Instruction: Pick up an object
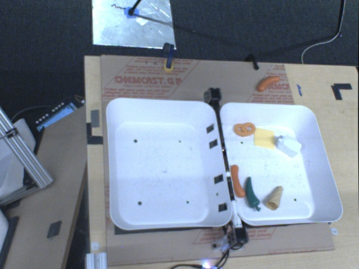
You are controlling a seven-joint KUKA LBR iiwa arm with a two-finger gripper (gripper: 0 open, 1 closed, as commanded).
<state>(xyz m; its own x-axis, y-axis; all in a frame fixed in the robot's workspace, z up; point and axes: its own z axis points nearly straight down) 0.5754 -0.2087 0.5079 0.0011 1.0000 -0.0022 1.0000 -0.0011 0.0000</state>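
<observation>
Objects for picking lie in the right bin [322, 150]: a carrot [237, 181] and green pepper [252, 193] crowd its left wall, a cone [274, 197] sits near the front edge, a pretzel [244, 129], yellow block [265, 138] and white block [288, 146] cluster toward the back. Judged risks: fingers striking the wall beside the carrot, or closing on two touching pieces. An orange sausage [268, 83] rests on the bench [314, 80] behind the bin. Jaw state cannot be told

Dark carpet floor [235, 10], silver sheet [133, 15], wooden side table [50, 206].
</observation>
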